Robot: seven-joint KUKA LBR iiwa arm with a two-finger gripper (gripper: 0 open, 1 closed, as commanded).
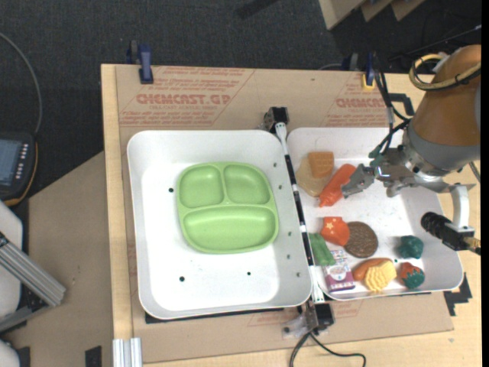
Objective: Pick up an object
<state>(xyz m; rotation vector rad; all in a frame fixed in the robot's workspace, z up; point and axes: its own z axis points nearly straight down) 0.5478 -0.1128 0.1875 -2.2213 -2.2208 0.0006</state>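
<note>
hovering gripper [365, 179] beside orange carrot [337, 185], right bin [443, 239], gripper state cannot be told

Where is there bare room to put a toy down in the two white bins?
The left white bin has bare floor all around the green divided plate, widest along its front edge. The right white bin is crowded: the orange carrot-shaped toy, brown round cookie and yellow corn toy fill it, leaving a patch near the gripper.
</note>
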